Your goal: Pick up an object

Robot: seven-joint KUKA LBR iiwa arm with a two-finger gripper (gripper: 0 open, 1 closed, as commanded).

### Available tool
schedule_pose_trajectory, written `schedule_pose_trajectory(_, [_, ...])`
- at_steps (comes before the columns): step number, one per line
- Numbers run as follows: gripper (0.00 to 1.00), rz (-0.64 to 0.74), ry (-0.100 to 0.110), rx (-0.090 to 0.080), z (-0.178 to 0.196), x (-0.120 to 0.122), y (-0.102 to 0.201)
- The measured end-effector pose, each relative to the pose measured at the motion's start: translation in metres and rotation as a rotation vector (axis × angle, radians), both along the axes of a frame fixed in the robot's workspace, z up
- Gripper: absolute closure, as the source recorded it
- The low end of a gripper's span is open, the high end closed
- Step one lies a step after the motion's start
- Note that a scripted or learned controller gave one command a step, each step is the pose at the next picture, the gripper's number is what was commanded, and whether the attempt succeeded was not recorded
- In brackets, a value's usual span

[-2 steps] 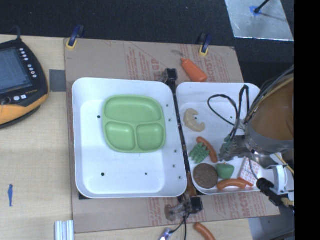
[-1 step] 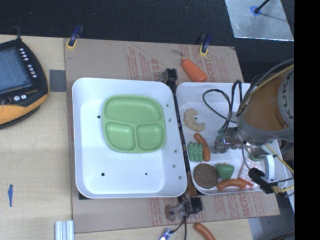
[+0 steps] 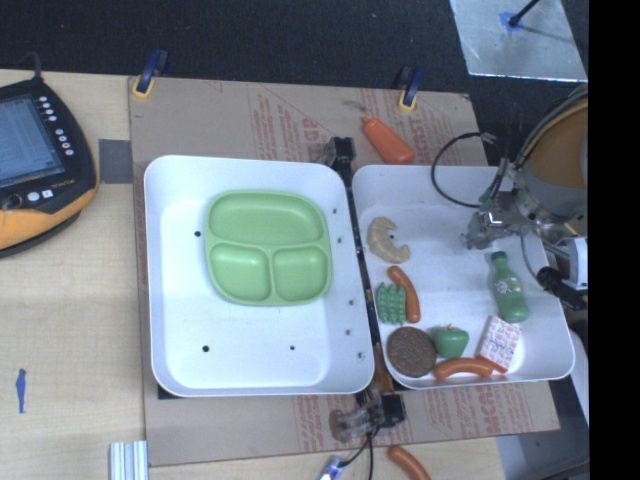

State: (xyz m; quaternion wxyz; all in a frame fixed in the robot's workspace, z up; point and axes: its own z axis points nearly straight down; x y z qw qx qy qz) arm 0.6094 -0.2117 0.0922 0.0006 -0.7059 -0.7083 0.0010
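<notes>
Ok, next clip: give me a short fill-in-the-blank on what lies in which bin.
1. The green divided plate lies in the ____ bin.
2. The green bottle lies in the ____ bin, close to the gripper.
3. The brown round patty touches the bin's ____ wall, beside the green pepper.
4. The orange carrot lies ____ the bins, on the cardboard.

Missing words: left; right; near; outside

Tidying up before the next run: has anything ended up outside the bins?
Yes. An orange carrot-like toy lies on the cardboard above the right bin, and an orange sausage-like piece lies below the bins at the bench's front edge.
</notes>
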Motion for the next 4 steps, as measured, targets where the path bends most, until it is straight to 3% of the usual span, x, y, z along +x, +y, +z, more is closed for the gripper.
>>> schedule_pose_trajectory(1, [0.0, 0.001, -0.002, 0.0, 0.132, 0.047, 0.0])
schedule_pose_trajectory(2, [0.0, 0.003, 0.002, 0.001, 0.044, 0.047, 0.076])
schedule_pose_trajectory(3, [0.0, -0.001, -0.001, 0.0, 0.122, 0.047, 0.003])
schedule_pose_trajectory(4, [0.0, 0.001, 0.003, 0.001, 0.089, 0.047, 0.001])
